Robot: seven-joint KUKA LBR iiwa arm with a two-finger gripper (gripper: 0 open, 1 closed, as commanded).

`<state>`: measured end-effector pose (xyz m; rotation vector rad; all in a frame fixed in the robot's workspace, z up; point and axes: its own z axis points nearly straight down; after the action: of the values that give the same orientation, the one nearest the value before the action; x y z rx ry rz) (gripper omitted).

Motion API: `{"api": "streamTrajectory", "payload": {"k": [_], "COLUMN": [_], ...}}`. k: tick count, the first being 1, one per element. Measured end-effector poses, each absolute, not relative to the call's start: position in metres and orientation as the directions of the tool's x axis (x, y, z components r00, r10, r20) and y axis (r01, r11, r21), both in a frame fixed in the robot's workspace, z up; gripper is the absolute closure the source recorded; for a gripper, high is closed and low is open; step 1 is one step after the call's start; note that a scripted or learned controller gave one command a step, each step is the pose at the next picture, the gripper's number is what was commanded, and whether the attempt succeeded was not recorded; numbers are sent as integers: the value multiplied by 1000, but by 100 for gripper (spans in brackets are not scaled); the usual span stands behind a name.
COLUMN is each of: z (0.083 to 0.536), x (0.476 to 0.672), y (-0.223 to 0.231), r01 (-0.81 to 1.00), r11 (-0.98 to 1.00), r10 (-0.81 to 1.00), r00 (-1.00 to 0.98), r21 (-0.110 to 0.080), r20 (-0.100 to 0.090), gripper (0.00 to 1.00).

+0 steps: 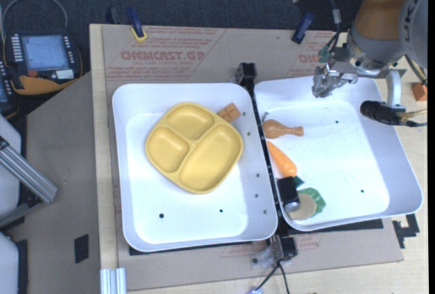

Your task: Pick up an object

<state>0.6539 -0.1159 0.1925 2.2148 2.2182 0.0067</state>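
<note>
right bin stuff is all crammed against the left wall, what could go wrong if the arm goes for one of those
The carrot, the chicken drumstick and the black object lie close along the right bin's left wall, so the gripper may strike that wall or the divider on its way down. The carrot and the black object nearly touch, so a grasp could catch or nudge both. The gripper sits near the bin's far edge, well apart from them, so a small aiming error could miss.

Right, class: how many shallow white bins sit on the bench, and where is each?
2. One shallow white bin on the view's left bears a yellow divided plate; the other shallow white bin on the right bears an orange carrot-shaped toy.
</note>
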Motion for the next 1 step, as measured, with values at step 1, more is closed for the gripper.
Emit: {"api": "streamTrajectory", "payload": {"k": [1], "z": [256], "x": [656], "y": [-122], "r01": [1000], "r11": [1], "r10": [1000], "r00": [-1], "r21": [10], "r20": [-3], "gripper": [100]}}
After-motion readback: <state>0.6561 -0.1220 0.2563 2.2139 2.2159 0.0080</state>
